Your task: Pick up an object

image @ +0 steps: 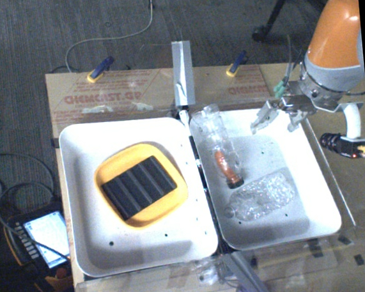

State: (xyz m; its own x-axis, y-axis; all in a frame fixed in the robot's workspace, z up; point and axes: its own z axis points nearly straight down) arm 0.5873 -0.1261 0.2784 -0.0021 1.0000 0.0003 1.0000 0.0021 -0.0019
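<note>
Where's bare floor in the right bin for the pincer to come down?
Bare floor lies in the right bin, between the clear bottle and the right wall, beneath the pincer. The near middle is crowded by the crumpled plastic bottle.

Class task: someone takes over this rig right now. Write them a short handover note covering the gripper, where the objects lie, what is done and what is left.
Gripper: open, holding nothing, above the far right corner of the right bin.
Right bin: a clear bottle with an orange insert lies along its left side; a crumpled clear plastic bottle lies nearer the front.
Left bin: a yellow tray with a black ribbed insert.
Done: nothing is picked yet.
Left: lower onto one object, close the gripper on it and lift.
</note>
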